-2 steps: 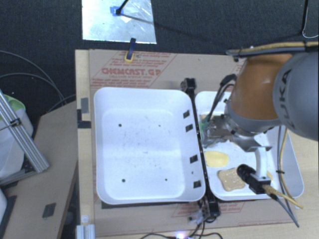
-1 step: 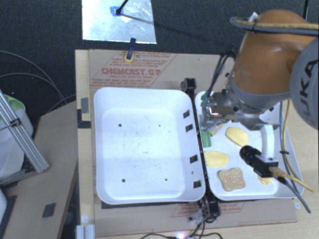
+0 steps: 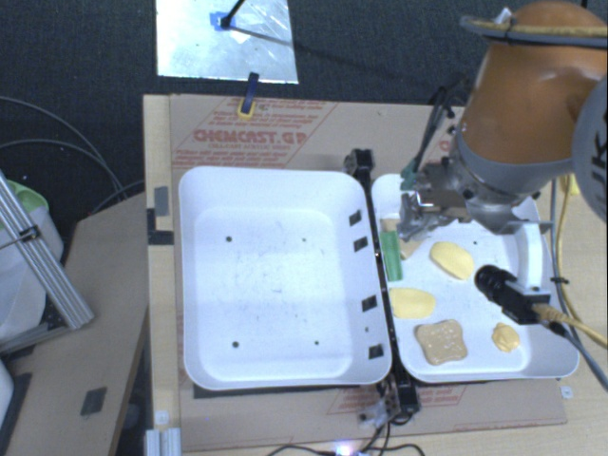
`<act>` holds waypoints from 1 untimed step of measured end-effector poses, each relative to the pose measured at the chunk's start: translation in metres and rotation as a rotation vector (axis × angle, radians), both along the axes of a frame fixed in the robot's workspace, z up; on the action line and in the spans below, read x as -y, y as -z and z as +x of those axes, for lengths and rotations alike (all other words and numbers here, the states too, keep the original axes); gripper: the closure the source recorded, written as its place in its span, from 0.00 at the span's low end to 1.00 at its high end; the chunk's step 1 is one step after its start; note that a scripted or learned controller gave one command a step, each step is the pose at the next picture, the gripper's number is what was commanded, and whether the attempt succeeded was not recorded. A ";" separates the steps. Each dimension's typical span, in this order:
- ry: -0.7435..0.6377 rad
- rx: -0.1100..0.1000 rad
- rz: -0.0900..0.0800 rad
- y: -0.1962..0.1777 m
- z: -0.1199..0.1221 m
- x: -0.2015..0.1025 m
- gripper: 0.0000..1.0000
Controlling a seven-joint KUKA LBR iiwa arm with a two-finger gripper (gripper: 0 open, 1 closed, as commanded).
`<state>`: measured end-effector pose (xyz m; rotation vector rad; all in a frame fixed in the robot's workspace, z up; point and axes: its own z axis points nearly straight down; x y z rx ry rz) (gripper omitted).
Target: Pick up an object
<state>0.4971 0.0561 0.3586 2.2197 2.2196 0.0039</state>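
Down in the right bin, the claw hung at the far left corner, just above a green stick lying along the wall beside the left bin. Whether it was spread or pinching could not be told. Nearby lay a yellow oval, a yellow slice, a tan cracker and a small yellow lump.

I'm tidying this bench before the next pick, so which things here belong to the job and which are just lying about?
Job: gripper, right bin, green stick, yellow oval, flat yellow piece, tan biscuit, small yellow piece.
Lying about: left bin, foil sheet, cardboard sheet, metal rail.
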 end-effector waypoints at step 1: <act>-0.011 0.002 0.004 -0.046 -0.011 -0.075 1.00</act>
